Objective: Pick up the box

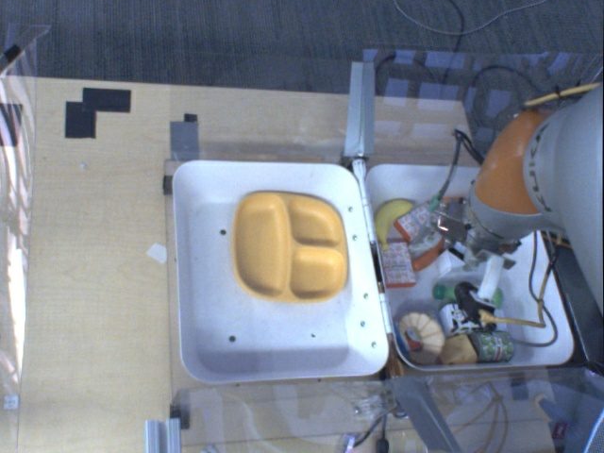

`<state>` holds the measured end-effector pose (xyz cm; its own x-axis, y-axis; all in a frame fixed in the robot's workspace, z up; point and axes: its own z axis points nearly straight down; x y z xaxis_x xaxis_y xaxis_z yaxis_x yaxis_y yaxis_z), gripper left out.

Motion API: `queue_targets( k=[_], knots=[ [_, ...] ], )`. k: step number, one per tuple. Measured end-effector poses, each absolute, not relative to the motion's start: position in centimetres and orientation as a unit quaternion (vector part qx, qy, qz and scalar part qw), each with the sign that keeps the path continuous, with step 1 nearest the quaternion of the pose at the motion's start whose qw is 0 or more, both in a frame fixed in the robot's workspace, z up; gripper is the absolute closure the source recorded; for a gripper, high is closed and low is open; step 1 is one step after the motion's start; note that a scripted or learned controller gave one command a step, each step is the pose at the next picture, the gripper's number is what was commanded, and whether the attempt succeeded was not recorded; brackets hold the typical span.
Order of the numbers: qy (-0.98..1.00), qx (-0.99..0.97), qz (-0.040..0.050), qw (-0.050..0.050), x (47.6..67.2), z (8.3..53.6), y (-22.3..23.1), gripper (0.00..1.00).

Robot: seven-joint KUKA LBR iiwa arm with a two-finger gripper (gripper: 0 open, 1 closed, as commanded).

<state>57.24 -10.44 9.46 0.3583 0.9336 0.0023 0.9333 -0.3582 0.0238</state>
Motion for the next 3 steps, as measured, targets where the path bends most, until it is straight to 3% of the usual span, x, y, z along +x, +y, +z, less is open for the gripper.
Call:
queue_targets(
  k=[1, 2, 3],
  knots=[
    [0.537, 0.844, 0.0051, 0.008, 61.8, 9.4, -8.8, 0.00],
    [0.487, 0.873, 0.0048, 0.003, 53.0, 8.9, -9.1, 0.00],
    [0.480, 0.877, 0.0044, 0.003, 54.9, 8.9, -14.2, 0.00]
  ],
)
